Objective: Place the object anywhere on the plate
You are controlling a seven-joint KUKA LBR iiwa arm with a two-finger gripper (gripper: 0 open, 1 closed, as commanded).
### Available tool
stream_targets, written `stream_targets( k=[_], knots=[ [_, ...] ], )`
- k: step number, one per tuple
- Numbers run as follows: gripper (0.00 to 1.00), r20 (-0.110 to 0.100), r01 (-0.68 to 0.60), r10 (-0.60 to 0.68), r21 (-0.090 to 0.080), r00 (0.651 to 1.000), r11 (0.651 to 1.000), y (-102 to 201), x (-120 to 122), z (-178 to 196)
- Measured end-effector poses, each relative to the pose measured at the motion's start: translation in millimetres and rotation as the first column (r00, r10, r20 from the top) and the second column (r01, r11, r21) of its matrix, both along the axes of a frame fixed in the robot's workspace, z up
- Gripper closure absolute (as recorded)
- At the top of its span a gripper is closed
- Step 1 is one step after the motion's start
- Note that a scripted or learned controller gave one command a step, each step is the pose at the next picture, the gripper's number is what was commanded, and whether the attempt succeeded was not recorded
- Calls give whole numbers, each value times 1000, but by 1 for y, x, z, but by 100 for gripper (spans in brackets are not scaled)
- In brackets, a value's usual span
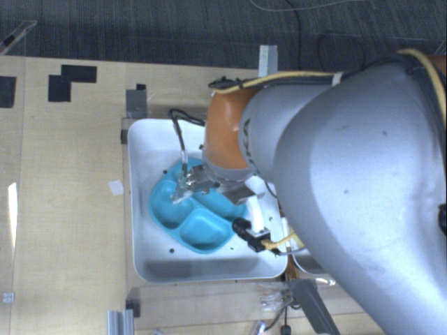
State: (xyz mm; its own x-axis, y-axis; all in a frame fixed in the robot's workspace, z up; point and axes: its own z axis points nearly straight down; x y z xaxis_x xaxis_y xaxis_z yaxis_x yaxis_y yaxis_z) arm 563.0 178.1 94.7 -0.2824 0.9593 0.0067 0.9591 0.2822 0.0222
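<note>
End effector (184, 185) low over blue plate (199, 225), finger state can't tell; your release could miss into the bin (143, 187).

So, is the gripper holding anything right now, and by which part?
Cannot be told. The gripper sits low over the blue plate in the white bin, but no object is visible in it.

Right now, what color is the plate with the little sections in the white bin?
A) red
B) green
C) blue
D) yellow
C: the divided plate lying in the white bin under the arm's claw is bright blue.
</note>
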Motion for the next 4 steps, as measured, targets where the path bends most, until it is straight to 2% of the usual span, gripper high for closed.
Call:
stream_targets(
  k=[2,3,4],
  knots=[
    [0,0,0,0,0,1000,1000,0,0,0],
    [0,-1,-141,141,-7,990,990,6,10,-1],
    [0,-1,-141,141,-7,990,990,6,10,-1]
  ],
)
